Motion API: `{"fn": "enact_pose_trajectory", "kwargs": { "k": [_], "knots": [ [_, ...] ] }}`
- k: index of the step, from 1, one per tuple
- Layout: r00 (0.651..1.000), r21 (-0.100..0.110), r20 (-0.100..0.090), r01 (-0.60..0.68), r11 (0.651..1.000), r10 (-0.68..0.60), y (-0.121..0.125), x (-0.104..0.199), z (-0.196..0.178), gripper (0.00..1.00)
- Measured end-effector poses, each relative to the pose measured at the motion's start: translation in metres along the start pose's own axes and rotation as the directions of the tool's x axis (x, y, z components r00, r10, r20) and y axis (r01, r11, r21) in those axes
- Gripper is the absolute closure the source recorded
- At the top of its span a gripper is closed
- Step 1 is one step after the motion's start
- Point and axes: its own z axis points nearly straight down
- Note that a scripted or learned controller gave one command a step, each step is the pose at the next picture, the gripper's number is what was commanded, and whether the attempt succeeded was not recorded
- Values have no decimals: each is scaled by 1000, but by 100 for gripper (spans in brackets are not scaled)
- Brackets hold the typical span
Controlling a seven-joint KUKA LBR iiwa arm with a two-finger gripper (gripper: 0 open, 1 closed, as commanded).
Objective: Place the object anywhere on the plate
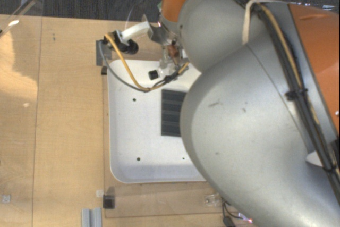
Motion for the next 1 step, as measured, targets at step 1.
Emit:
{"fn": "enact_pose_trajectory", "kwargs": {
  "k": [1],
  "knots": [
    [993,1,-3,-114,993,114,-48,13,11,100]
  ]
}}
